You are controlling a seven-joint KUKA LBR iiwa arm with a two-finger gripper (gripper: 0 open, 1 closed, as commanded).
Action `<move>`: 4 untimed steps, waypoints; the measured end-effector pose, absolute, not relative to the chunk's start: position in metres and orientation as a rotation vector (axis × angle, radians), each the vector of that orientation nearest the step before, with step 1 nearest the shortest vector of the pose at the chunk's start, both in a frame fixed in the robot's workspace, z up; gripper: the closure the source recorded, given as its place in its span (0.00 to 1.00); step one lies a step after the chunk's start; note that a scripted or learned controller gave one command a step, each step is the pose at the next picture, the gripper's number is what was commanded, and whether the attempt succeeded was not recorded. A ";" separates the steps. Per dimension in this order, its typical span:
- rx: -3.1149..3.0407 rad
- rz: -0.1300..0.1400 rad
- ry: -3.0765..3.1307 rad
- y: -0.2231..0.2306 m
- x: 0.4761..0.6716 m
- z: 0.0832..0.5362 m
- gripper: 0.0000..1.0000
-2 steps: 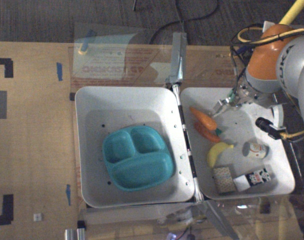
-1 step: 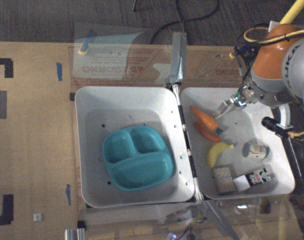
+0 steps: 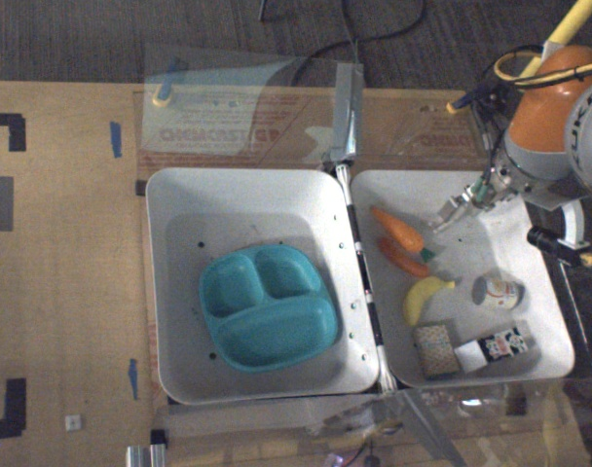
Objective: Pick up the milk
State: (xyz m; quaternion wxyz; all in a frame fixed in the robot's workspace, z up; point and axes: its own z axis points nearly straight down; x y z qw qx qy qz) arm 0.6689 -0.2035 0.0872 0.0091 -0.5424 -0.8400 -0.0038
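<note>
One small milk carton (image 3: 492,348) lies on its side at the right bin's (image 3: 544,261) near edge, beside a sponge (image 3: 434,348). Probably light, stiff, boxy; pinch across its narrow flat sides. Gripper (image 3: 452,210) hovers well apart, fingers apparently parted, empty.

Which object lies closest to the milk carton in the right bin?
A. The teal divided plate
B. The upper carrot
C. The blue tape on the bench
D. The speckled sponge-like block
D. The milk carton lies along the near edge of the right bin, and its end meets the speckled block; the carrots lie farther back, and the teal plate sits in the left bin.
</note>
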 end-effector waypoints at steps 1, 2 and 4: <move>-1.825 -0.001 -2.560 -0.183 0.668 0.087 0.00; -1.946 -0.006 -2.461 -0.217 0.668 0.107 0.00; -1.736 0.005 -2.621 -0.140 0.667 0.088 0.00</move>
